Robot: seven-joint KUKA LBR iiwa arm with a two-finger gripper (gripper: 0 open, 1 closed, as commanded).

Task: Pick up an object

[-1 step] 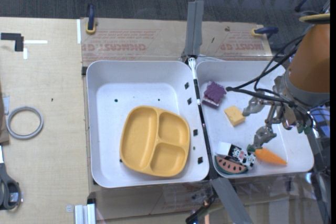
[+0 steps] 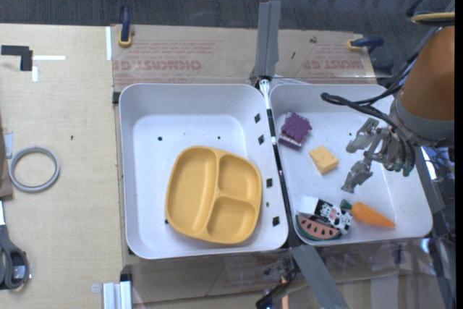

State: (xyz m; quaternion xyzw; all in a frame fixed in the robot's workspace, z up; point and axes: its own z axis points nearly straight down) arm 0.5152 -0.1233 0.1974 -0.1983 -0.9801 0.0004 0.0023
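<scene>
Jaws [image 2: 359, 159] spread open and gripping nothing, poised over bare floor of the right bin [image 2: 405, 217], with the cheese wedge [image 2: 323, 159] just to their left, the carrot [image 2: 373, 214] near below, and the purple grapes [image 2: 295, 128] further left by the divider. Likely faults, judged from this pose: a straight descent would close on empty floor between cheese and carrot, or one finger could clip the cheese and push it aside. Open room lies around the cheese; the watermelon slice [image 2: 317, 228] and small box [image 2: 327, 212] crowd the near rim, while the left bin [image 2: 145, 155] holds a yellow plate [image 2: 213, 193]
</scene>
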